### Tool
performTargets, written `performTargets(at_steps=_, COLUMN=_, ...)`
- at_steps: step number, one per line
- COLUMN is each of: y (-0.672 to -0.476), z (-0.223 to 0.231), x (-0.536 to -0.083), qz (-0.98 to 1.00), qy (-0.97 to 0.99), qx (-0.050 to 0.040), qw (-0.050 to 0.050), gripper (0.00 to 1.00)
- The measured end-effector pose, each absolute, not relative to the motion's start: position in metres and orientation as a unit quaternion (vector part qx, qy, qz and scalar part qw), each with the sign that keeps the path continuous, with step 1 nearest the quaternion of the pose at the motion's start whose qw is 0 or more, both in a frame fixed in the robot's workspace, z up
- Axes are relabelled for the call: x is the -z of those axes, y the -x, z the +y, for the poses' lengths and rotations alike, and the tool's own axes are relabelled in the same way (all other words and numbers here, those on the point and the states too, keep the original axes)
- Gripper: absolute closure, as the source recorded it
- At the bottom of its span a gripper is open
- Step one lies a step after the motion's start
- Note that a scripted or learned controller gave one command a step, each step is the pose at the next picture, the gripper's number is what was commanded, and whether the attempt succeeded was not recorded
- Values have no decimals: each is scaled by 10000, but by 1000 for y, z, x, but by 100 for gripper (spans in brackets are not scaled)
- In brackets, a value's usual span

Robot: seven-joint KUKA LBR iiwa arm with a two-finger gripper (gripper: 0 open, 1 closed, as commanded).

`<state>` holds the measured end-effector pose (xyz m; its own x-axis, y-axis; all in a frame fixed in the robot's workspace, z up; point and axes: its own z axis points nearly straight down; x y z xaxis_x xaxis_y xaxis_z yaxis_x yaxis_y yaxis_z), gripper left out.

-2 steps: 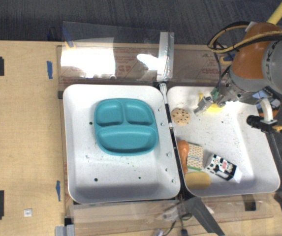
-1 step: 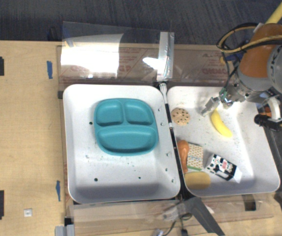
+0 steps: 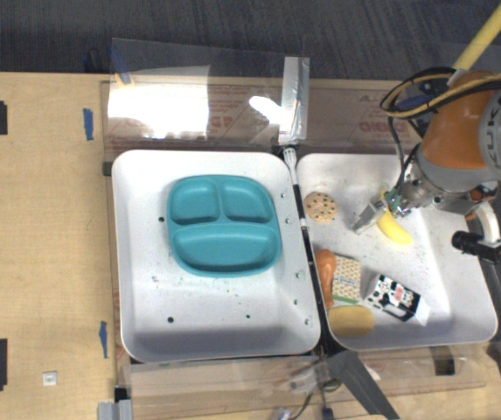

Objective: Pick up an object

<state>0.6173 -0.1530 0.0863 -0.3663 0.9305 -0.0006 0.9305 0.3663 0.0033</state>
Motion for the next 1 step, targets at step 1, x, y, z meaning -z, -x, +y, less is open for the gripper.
performTargets(at_steps=1, y=-620, z=-154, x=-98, qz=8261, qy=-5634, qx=-33, qw=45, gripper=100)
